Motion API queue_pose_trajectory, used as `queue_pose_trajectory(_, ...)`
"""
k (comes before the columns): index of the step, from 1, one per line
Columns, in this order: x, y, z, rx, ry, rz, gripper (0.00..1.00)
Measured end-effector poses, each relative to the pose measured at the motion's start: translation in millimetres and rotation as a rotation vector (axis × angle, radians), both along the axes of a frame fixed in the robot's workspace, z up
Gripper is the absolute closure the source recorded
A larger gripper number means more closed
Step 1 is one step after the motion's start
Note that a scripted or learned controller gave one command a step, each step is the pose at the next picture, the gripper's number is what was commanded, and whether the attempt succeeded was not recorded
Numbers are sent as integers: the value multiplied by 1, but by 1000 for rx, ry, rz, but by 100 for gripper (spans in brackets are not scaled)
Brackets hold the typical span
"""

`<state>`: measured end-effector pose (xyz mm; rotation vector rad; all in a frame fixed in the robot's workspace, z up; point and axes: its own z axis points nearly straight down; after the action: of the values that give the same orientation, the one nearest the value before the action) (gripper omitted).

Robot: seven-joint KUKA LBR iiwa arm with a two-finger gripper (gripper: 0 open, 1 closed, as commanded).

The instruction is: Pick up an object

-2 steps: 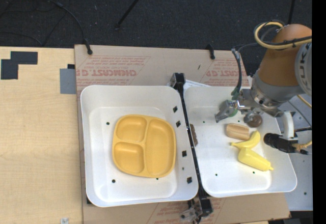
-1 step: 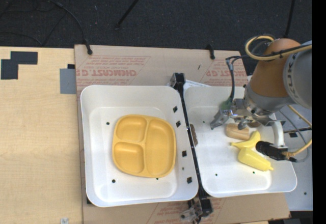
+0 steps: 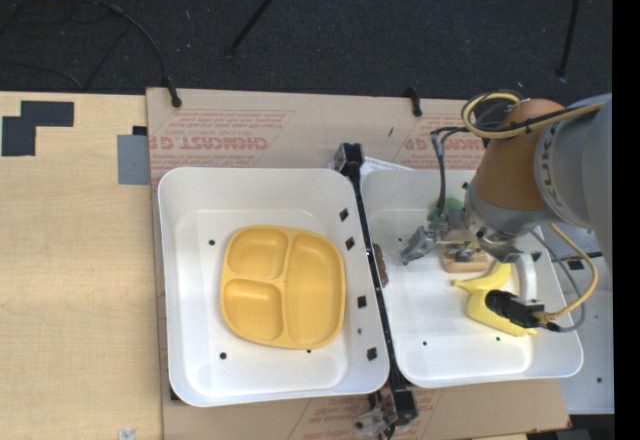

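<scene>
Nothing is lifted yet. The gripper (image 3: 440, 246) is lowered into the right bin (image 3: 450, 358), its grip undeterminable, just beside a yellow banana (image 3: 490, 296) lying on the floor.

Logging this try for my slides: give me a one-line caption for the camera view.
Arm reaches over the right bin near a yellow object; a yellow plate lies in the left bin.

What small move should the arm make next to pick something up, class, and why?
Probably a short shift toward the yellow object in the right bin, then down. The gripper sits low over that bin, up and to the camera's left of the object, with nothing seen between its fingers.
</scene>
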<state>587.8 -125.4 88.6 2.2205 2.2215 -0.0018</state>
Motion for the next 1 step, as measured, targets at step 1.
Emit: queue_pose_trajectory(1,2,-3,14,-4,-6,-4,100)
